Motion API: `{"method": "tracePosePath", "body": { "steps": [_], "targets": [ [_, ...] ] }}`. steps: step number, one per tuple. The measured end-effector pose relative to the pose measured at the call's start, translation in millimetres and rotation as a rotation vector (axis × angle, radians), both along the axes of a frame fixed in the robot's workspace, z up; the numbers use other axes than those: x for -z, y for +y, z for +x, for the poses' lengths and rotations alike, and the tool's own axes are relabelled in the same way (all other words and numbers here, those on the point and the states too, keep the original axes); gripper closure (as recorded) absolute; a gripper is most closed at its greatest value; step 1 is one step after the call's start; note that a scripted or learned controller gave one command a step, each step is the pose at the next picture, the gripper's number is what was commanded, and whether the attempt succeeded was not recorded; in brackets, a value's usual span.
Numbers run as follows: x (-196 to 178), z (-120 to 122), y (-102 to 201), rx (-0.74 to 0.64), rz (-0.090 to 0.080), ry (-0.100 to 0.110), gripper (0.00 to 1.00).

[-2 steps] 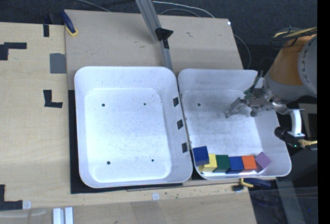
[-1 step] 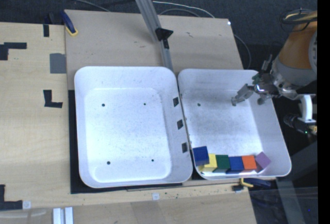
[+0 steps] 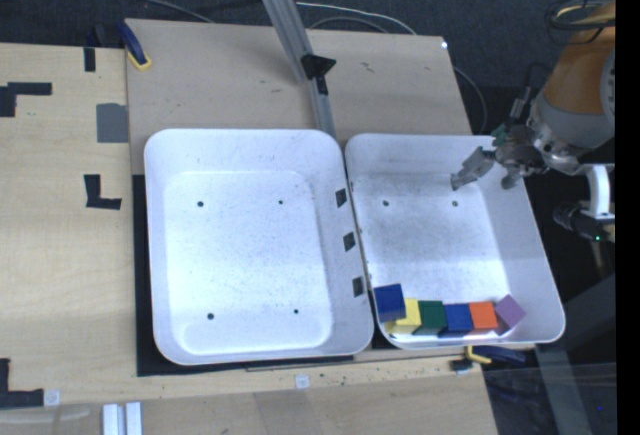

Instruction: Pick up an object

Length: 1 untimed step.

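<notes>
So the blocks are all bunched in a row along the lower edge of the right bin (image 3: 520, 223), lower right of the frame: a blue block (image 3: 389, 300), yellow block (image 3: 406, 319), green block (image 3: 431, 314), another blue one (image 3: 458, 316), orange block (image 3: 483, 314) and a purple block (image 3: 510, 309) at the end. The gripper (image 3: 478, 168) sits up at the bin's upper right, well apart from them with nothing in it, and I can't tell how it's set. Looks like the approach step to me, next it'd need to travel down-frame and line up over one block, tricky since they're touching
</notes>
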<state>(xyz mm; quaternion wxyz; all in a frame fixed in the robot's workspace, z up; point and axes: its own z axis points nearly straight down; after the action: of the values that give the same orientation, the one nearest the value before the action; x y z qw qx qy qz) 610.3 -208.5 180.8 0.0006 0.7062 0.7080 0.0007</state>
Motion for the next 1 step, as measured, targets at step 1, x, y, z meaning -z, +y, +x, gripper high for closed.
{"method": "tracePosePath", "body": {
  "steps": [1],
  "targets": [
    [28.7, -36.9, -1.0, 0.003, 0.000, 0.008, 0.00]
  ]
}}
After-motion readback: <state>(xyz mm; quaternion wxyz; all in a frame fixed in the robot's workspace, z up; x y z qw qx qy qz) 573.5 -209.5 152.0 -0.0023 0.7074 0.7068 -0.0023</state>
